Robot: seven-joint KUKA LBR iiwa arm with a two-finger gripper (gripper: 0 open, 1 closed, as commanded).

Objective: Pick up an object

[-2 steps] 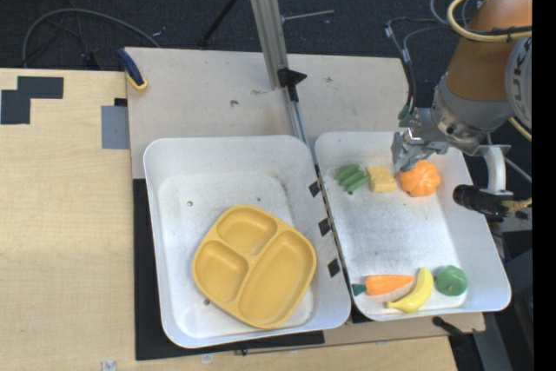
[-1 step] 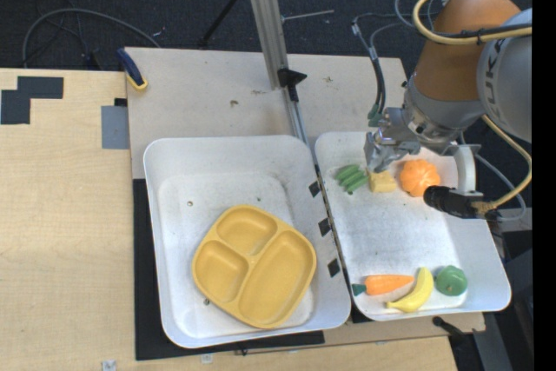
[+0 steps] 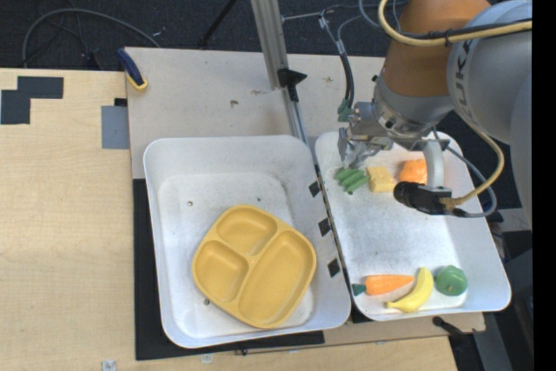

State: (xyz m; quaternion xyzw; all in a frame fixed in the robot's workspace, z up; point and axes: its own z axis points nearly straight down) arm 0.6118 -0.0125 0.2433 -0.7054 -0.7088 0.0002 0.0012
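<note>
A: Nearest the camera: yellow divided plate [image 3: 254,265] in the left bin [image 3: 174,178]; along the near edge of the right bin [image 3: 382,239], a carrot [image 3: 387,283], banana [image 3: 413,292] and green apple [image 3: 450,280] in a row, carrot and banana touching.

B: And the arm?

A: Gripper [image 3: 358,154] is down at the right bin's far left corner, just above the green leafy piece [image 3: 351,179]; a yellow block [image 3: 380,179] and an orange piece [image 3: 413,170] sit just beside it toward the right.

B: Claw state?

A: Cannot tell; the wrist and cables crowd the view; nothing visibly between the tips, so I log no hold.

B: Step in hand?

A: Looks like a descent onto the green piece; my guess, not seen. To do it well: centre over the green piece, keep off the bin wall and the yellow block; close only once the tips straddle it; lift straight up.
</note>
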